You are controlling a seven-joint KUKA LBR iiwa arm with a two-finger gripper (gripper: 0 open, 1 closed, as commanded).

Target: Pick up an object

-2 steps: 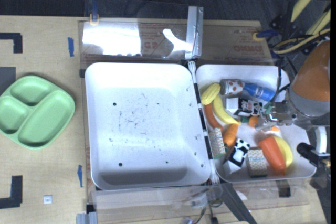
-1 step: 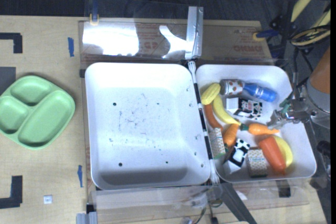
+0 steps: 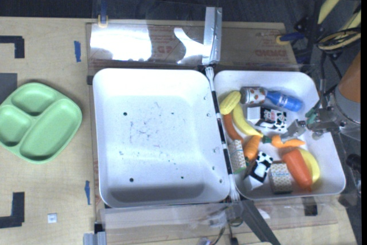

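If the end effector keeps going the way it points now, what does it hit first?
Probably the small orange carrot lying just off the end effector, which points left and slightly down into the right bin. Height above the pile is hard to judge from this slanted view.

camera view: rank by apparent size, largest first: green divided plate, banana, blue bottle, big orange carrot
1. green divided plate, clearly the largest.
2. banana, the long curved one along the right bin's left side.
3. blue bottle and big orange carrot look about alike; I won't split them, since each is partly overlapped by neighbours.
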